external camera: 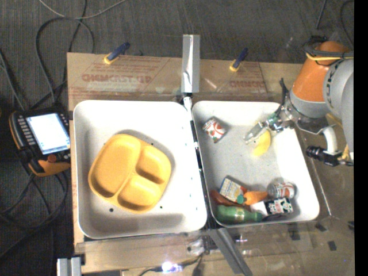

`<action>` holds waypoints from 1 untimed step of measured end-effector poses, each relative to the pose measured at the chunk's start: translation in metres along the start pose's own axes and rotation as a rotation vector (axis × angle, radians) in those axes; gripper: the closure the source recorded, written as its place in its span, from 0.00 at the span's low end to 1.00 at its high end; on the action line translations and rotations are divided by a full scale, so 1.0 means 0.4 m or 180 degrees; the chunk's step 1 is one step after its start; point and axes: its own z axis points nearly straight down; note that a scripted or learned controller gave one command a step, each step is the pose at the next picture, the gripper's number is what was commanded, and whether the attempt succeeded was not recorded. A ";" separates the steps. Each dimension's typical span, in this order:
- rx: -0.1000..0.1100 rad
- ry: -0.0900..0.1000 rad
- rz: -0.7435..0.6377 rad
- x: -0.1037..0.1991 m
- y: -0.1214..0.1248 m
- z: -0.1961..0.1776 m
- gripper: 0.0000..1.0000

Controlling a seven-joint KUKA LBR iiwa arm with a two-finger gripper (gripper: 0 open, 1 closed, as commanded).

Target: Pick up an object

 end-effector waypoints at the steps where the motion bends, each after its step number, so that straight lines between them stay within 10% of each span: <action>1: 0.0007 -0.0006 -0.0008 0.002 0.001 -0.021 1.00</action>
